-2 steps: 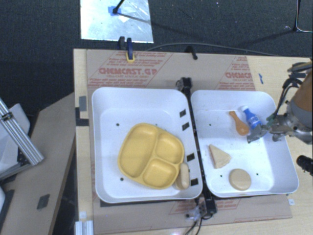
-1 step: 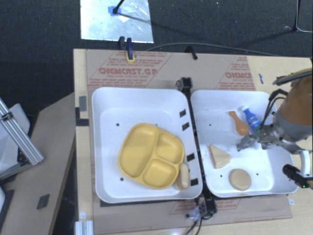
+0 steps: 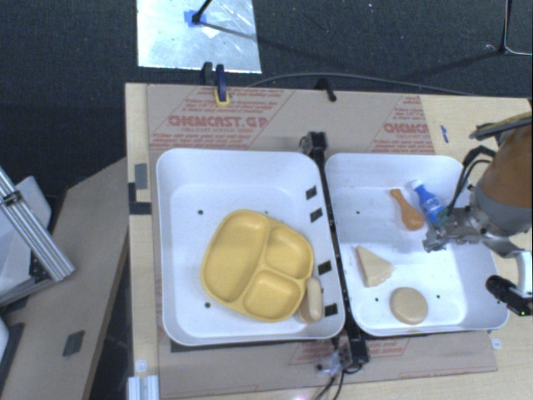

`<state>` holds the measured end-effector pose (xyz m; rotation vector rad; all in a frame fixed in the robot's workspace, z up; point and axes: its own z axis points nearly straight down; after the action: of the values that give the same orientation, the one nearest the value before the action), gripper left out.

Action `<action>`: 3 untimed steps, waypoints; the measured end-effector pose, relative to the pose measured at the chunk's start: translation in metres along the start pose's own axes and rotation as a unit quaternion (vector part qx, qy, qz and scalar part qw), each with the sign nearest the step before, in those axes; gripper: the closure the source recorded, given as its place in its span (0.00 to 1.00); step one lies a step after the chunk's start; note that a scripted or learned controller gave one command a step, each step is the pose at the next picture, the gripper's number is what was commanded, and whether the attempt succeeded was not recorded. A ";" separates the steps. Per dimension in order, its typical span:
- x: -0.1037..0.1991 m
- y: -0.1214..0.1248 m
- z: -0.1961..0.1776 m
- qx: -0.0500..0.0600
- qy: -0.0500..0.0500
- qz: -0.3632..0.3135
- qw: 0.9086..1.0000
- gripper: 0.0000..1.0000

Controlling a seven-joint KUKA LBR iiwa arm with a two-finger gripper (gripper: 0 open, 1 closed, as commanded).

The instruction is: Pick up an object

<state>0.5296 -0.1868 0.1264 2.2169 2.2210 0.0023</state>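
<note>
at the right edge of the frame, the gripper [image 3: 435, 238] hung low over the right bin [image 3: 366, 182], close to that bin's right wall, and whether it was open or closed could not be told from above. just to its upper left lay a blue bottle [image 3: 427, 202] beside a tan wooden spoon [image 3: 406, 209]. toward the bin's middle sat a pale wedge [image 3: 372, 266], and a round tan disc [image 3: 409, 305] lay lower down (both apart from the gripper). the left bin [image 3: 187, 190] held a yellow divided tray [image 3: 256, 263], with a small beige piece [image 3: 312, 299] touching its lower right corner.
</note>
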 end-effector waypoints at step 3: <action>0.047 0.019 -0.084 0.000 0.001 -0.003 1.000 1.00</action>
<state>0.5486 -0.1394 0.2101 2.2102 2.2292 0.0043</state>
